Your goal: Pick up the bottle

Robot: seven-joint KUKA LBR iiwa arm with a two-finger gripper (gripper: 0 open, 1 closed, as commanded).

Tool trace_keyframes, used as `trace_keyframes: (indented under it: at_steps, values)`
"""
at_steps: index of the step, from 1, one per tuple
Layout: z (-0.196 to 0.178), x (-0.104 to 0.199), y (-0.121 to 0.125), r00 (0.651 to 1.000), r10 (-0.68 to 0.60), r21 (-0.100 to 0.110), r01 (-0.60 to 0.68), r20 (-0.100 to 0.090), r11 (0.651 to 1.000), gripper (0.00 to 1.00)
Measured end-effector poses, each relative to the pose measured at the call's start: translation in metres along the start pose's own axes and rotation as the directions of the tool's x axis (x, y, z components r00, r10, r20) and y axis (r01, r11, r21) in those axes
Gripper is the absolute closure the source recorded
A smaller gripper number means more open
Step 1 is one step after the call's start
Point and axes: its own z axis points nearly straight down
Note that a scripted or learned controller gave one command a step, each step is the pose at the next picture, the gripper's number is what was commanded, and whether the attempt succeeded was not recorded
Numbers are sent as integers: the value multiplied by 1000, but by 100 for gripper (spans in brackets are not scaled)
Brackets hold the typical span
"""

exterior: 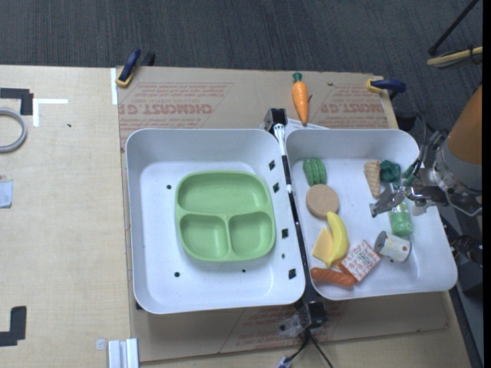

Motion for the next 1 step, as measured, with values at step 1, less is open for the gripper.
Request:
trace_keyframes:
  at_steps: [1]
  values:
    - [-9,0,0,1000,1,0,-1,1,1000,100]
